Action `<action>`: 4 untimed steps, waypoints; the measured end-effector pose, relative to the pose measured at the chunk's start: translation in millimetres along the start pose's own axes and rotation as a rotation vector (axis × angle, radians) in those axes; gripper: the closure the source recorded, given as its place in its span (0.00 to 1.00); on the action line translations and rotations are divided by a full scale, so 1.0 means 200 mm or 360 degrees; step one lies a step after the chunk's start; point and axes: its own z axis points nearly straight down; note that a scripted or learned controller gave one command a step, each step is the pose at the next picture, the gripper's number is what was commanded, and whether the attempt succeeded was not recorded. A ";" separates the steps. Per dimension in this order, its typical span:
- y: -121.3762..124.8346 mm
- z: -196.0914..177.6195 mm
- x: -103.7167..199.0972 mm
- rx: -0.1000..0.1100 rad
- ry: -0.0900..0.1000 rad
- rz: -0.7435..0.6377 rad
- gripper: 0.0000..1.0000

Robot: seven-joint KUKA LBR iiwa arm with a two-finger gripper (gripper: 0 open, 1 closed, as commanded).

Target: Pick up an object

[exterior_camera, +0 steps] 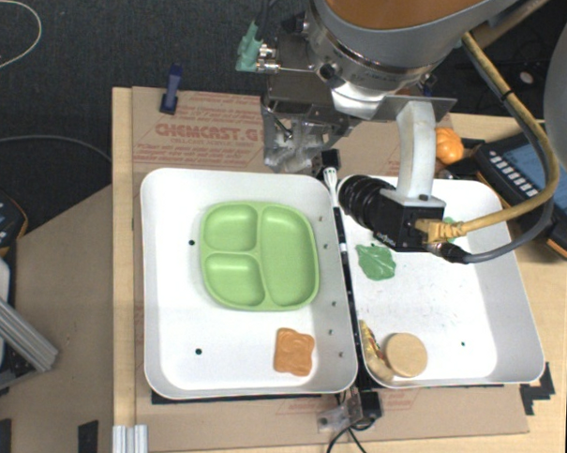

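**Inspector:** Camera view examined. The gripper [299,145] hung at the far side, over the far rim close to where the two bins met. Whether it was open or closed could not be told, and no object was seen in it.

**Clerk:** And the candidates for picking?

**Inspector:** All lay in the bins. Closest was a green scrap [377,262] in the right bin [477,304], towards its far left. A green divided plate [261,255] sat mid-way in the left bin [167,310]. An orange piece [294,351] lay at that bin's near side, right of centre. A tan disc [405,354] rested in the right bin's near-left corner.

**Clerk:** Progress?

**Inspector:** In my judgement, nothing was picked yet. Choosing an object, descending, gripping and lifting all remained.
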 end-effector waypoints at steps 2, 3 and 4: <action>0.00 -0.01 -0.48 0.0006 -0.0007 0.0029 1.00; 0.11 0.00 -0.28 -0.0001 -0.0003 0.0008 1.00; -0.01 0.00 -0.07 0.0006 -0.0002 0.0003 1.00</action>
